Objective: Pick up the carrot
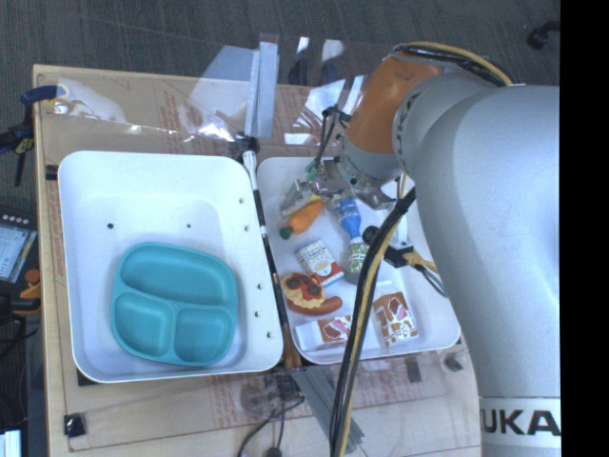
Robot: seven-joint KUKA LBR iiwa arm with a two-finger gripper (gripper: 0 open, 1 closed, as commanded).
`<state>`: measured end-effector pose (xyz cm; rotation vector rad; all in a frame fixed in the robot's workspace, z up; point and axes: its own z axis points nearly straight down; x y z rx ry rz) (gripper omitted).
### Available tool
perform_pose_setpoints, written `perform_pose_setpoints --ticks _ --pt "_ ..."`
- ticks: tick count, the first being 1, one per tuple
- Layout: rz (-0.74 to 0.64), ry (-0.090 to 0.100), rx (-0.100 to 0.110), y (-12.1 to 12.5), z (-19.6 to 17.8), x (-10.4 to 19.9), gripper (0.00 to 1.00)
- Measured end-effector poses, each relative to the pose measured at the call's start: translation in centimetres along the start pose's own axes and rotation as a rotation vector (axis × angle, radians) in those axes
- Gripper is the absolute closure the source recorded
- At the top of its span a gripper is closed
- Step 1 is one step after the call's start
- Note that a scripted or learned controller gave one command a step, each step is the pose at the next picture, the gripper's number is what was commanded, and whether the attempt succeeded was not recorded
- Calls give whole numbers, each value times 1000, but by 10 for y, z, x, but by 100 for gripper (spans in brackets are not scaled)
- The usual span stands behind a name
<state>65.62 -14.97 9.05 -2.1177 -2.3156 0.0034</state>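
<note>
The carrot (304,217) is a small orange toy lying at a slant in the upper left part of the right white bin (273,181). My gripper (311,188) hangs just above the carrot's upper end, under the orange band of the wrist (385,103). It is low in the bin and close to the carrot, but its tips are dark and blurred against the clutter. Whether it touches the carrot cannot be made out. The big grey arm covers the right side of this bin.
Around the carrot lie a blue bottle (349,219), a greenish bottle (357,255), a small carton (316,257), a pizza-and-sausage toy (309,293) and two packets (395,317). A black and yellow cable (364,293) crosses the right bin. The left bin (143,184) holds a teal divided plate (176,303).
</note>
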Motion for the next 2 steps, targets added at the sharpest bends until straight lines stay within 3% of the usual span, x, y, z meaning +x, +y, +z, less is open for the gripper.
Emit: perform_pose_setpoints --ticks 1,2 --pt "-6 1 2 0 -9 1 100" --pt "-477 -1 0 -40 -101 79 100"
